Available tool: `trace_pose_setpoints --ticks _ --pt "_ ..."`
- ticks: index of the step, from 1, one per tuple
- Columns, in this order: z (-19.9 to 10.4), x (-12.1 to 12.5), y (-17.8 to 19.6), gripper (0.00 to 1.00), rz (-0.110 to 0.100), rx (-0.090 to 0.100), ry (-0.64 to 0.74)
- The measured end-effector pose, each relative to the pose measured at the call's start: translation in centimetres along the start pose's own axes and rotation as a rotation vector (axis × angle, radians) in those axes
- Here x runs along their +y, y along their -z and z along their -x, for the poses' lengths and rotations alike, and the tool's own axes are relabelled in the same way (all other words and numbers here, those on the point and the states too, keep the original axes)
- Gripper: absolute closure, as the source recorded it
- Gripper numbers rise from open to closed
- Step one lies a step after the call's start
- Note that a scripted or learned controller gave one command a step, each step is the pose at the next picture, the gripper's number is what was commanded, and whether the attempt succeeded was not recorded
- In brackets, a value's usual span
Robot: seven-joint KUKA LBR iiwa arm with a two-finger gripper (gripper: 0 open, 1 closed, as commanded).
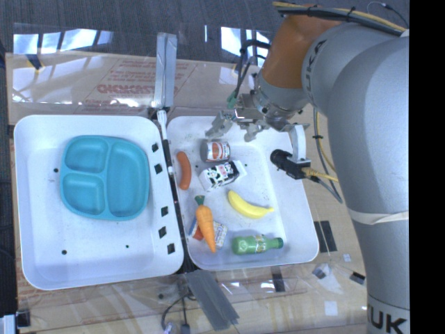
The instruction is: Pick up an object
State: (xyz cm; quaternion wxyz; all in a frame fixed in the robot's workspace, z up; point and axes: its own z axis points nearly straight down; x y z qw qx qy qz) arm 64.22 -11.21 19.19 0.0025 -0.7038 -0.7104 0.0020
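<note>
The right bin (295,207) holds a small tin can (216,150), a black-and-white milk carton (220,175), a sausage (183,170), a banana (249,206), a carrot (205,225), a small wrapped packet (218,234) and a green bottle (256,243). My gripper (235,124) hangs over the far end of this bin, just above and behind the tin can. Its fingers (217,125) are spread apart with nothing between them.
The left bin (35,207) bears a blue divided plate (106,176). A grey divider (165,72) stands between the bins at the back. The big grey arm with its orange band (295,44) covers the right side, and cables (316,176) run beside the right bin.
</note>
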Motion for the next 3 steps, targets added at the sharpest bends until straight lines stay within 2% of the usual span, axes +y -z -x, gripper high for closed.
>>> trace_pose_setpoints --ticks 1,2,3 --pt "0.2 1.6 -9.8 0.00 0.010 -0.003 0.128" --pt "0.0 1.6 -8.9 1.00 0.008 -0.003 0.132" --pt "-4.1 1.5 0.0 1.00 0.004 -0.001 0.064"
